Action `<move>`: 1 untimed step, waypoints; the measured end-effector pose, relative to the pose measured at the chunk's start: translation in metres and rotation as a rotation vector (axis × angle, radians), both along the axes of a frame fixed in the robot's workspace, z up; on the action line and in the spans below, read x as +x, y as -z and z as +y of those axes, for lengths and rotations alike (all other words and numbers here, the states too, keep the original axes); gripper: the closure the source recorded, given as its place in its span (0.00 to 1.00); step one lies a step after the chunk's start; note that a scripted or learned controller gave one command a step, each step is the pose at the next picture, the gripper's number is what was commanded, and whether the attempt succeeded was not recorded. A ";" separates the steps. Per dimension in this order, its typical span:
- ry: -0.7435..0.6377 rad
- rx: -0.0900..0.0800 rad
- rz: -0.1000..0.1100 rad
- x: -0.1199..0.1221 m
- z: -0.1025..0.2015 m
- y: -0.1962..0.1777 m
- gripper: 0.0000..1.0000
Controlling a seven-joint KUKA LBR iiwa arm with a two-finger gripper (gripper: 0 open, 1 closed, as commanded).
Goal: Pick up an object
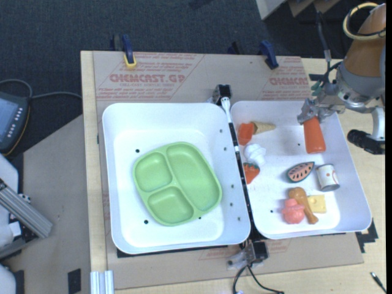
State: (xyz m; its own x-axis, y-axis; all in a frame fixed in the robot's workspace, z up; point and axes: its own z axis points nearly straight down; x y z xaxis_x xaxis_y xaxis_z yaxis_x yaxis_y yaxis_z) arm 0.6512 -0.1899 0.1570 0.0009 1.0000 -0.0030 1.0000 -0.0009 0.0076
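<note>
The gripper (pixel 312 116) jaws pinch a smooth orange block (pixel 315 135) near the right bin (pixel 355 213) back rim.

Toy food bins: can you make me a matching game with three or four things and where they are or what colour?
Things:
1. divided plate
2. watermelon slice
3. small can
4. orange block

Clues:
A. under the gripper, at the right bin's far side
B. light green, alone in the left bin
C. white with a red spot
D. between the strawberry and the can

Pairs: 1-B, 2-D, 3-C, 4-A
</note>
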 end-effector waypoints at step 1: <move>-0.001 0.000 0.001 0.001 -0.005 -0.045 1.00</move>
State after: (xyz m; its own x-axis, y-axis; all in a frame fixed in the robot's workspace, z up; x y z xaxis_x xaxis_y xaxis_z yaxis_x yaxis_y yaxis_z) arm 0.6523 -0.1952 0.2025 -0.0002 1.0000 -0.0030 1.0000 0.0003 0.0070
